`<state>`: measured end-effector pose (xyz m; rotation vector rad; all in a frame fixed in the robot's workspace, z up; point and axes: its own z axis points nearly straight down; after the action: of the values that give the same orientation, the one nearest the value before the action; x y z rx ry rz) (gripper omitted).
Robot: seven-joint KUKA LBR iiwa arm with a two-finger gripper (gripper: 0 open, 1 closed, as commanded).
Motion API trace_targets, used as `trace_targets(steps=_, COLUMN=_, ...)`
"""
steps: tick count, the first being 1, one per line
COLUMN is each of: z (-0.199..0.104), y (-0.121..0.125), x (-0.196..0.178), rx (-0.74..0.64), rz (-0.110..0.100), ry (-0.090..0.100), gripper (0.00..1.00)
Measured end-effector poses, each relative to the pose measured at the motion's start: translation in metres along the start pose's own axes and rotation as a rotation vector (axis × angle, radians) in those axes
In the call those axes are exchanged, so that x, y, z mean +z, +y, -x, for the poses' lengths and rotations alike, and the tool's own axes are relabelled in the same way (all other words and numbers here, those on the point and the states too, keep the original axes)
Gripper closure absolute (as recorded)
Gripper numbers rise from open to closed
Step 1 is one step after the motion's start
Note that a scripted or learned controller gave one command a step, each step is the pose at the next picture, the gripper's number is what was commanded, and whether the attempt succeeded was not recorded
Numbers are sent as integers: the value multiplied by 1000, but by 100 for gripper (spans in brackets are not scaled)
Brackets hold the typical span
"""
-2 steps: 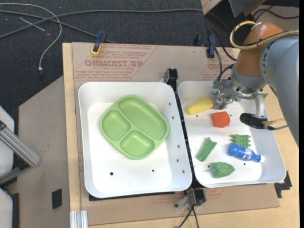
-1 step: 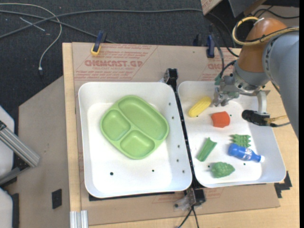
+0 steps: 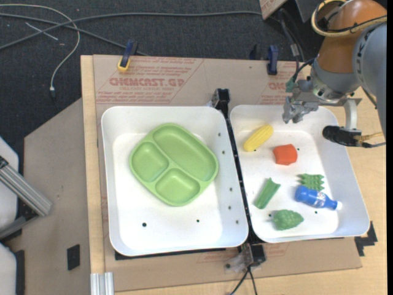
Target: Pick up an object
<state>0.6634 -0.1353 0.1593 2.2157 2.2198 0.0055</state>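
Red lettering printed on the brown board [image 3: 184, 82] under the bins reads something like "CIELCAST GP", with smaller lines below it too fine to read; a mirrored fragment of the same print shows at the far right. Two clamps, a yellow-and-blue one [image 3: 128, 54] at far left and a blue one [image 3: 272, 59] further right, grip the board's far edge.

The left bin [image 3: 116, 183] holds a green divided plate [image 3: 174, 163]. The right bin [image 3: 350, 183] holds a yellow corn cob [image 3: 258, 137], an orange-red block [image 3: 285, 155], a green pod [image 3: 267, 193], a leafy green piece [image 3: 311, 180], a blue bottle [image 3: 315, 198] with a white cap, and a green broccoli-like lump [image 3: 287, 219] nearest the front.

The tool [image 3: 297, 114] hangs over the far edge of the right bin, beyond the corn and the block, touching neither. Its fingers appear slightly apart with nothing between them, though they are small and dim. Loose cables [image 3: 43, 23] lie on the dark floor at far left.
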Motion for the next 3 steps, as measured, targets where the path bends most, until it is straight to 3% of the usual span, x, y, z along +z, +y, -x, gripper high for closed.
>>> trace_targets(steps=1, z=-2, y=-1, x=-65, rx=0, rz=1, ry=0, gripper=100)
trace_targets(steps=2, z=-2, y=1, x=-105, rx=0, rz=-1, ry=0, gripper=100)
trace_targets(steps=3, z=-59, y=-2, x=-89, rx=-3, rz=-9, ry=3, gripper=100)
